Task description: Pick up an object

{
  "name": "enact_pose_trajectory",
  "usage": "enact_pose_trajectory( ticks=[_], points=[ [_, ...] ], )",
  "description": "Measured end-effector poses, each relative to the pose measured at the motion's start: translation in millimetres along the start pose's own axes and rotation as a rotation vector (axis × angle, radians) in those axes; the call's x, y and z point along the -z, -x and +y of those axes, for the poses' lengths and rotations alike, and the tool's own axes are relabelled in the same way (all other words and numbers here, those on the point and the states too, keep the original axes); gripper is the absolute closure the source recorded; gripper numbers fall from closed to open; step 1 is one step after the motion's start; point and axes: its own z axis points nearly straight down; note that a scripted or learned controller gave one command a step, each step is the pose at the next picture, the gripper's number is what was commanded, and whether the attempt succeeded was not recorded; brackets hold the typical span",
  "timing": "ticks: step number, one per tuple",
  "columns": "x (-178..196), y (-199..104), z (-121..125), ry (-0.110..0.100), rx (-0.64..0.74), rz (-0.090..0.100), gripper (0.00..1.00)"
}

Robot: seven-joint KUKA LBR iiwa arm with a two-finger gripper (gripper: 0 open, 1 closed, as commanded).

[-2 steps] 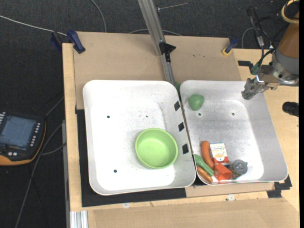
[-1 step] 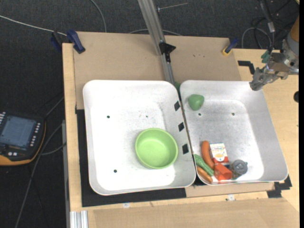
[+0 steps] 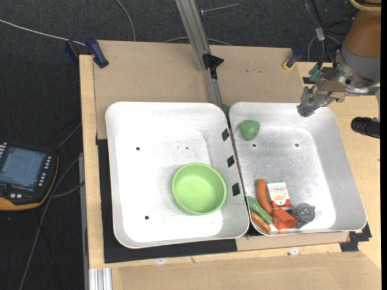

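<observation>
My gripper [image 3: 306,107] hangs over the far right corner of the right bin [image 3: 320,144], with nothing visible between its fingers. A small green round object [image 3: 248,128] lies near the right bin's far left corner. At the bin's near edge sits a cluster: an orange carrot-like piece [image 3: 262,193], a small white and orange carton [image 3: 278,194], a red item [image 3: 283,219], a grey round part [image 3: 303,212] and a green and orange piece [image 3: 259,213]. A green bowl [image 3: 199,188] rests in the left bin [image 3: 139,174].
A slanted metal pole [image 3: 196,32] stands behind the bins, reaching down to the gap between them. Blue clamps [image 3: 95,53] hold the board at the back. A handheld pendant [image 3: 24,171] lies off the bench at left. Cables trail across the dark floor.
</observation>
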Motion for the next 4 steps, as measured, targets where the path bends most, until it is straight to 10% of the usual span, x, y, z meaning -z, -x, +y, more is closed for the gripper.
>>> enact_pose_trajectory(
  ticks=[4],
  points=[
    [-1.6,-195.2,-15.5,-0.001,-0.001,0.0,1.0]
  ],
)
